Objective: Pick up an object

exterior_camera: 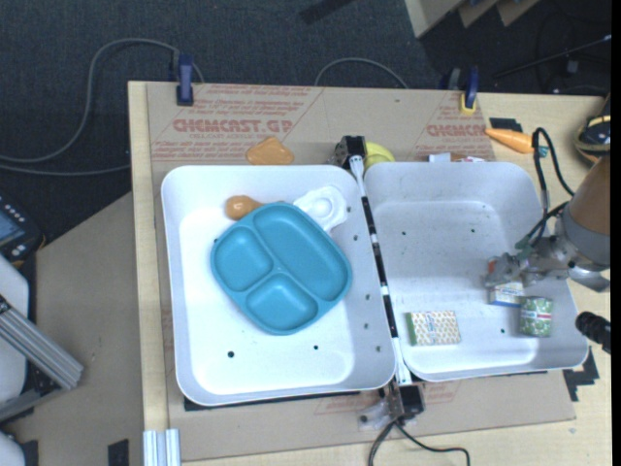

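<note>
Seemingly lowered for a grab: grey two-finger gripper at three o'clock in right white bin, beside small green packet; grip state unreadable.

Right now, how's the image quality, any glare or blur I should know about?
Camera view: lighting is even and soft, with only faint shadows under the blue divided plate; the white bins are bright and slightly washed out, flattening their floors; the gripper region is soft and cluttered, so detail there is unclear; small packets look fuzzy, print unreadable.
</note>
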